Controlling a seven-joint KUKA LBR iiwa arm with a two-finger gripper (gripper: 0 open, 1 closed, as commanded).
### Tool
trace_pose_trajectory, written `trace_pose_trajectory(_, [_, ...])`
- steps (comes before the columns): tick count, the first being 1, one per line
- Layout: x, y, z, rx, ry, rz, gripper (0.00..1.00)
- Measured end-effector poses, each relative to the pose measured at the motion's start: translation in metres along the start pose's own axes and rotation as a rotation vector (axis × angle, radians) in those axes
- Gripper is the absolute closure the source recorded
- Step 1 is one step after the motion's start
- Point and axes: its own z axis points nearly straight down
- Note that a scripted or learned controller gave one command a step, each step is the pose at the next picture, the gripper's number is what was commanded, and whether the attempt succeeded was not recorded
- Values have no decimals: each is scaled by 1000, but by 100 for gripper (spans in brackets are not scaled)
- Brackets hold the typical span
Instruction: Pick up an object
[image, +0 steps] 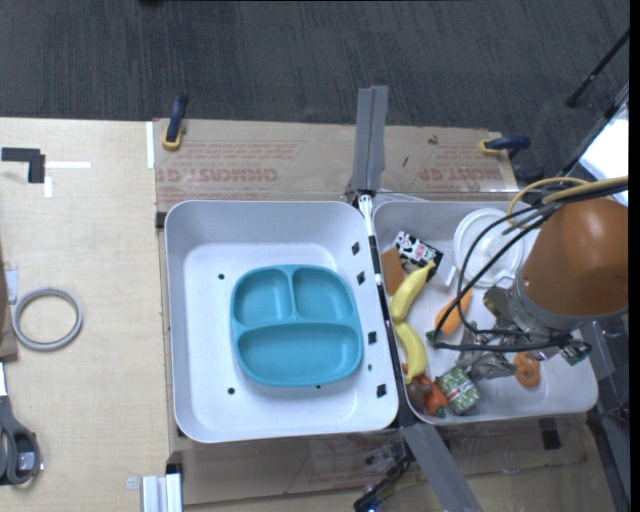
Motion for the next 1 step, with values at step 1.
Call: trace_pose_trajectory(1, [0,0,0,0,0,0,0])
